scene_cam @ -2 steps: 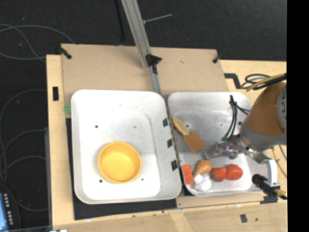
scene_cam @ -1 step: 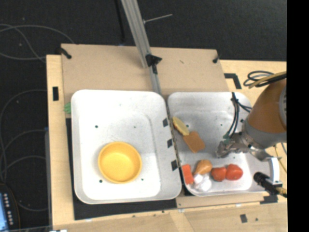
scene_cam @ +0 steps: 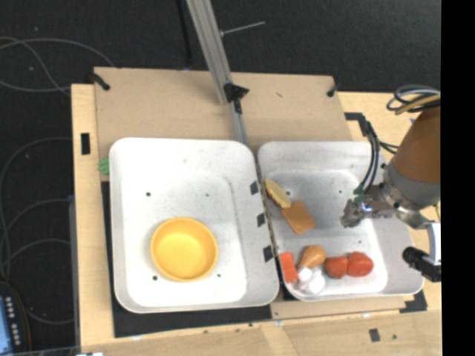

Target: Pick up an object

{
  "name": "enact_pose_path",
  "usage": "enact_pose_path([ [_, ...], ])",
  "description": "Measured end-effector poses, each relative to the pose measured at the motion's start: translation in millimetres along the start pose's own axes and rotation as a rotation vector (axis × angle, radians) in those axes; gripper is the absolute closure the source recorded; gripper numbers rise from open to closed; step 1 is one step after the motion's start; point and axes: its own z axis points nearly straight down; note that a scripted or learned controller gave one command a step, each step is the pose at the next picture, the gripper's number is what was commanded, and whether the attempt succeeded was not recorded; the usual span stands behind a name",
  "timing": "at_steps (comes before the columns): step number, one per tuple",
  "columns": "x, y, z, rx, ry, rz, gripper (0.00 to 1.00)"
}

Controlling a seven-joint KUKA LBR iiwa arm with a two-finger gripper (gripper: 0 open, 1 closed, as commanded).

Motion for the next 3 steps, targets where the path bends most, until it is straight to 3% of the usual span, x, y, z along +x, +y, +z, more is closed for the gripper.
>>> enact_pose_path([
  [2, 7, 2, -90, 0.005, 0.001, -0.001, 1.0],
  [3, 59, 9, -82, 0.006, 0.002, -0.003, 1.0],
])
